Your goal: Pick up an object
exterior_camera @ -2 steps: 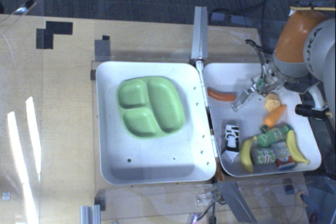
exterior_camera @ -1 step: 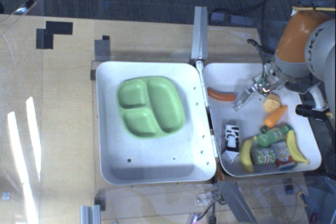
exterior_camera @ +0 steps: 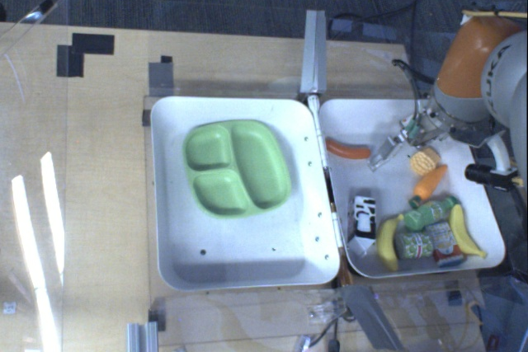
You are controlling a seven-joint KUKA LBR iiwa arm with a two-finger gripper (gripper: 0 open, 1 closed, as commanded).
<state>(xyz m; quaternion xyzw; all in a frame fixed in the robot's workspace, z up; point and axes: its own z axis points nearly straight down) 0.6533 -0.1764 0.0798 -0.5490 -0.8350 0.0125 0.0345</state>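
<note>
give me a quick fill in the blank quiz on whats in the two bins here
1. The green divided plate lies in the ____ bin.
2. The plate has ____ compartments.
3. The hot dog lies in the right bin, on the side nearest the ____ bin.
4. The gripper hangs over the ____ bin, between the hot dog and the carrot.

Missing words: left; three; left; right

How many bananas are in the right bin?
2. One banana lies at the near edge, left of the green bottle. The other banana curves along the right of the pile. More could be hidden under the pile.
</note>
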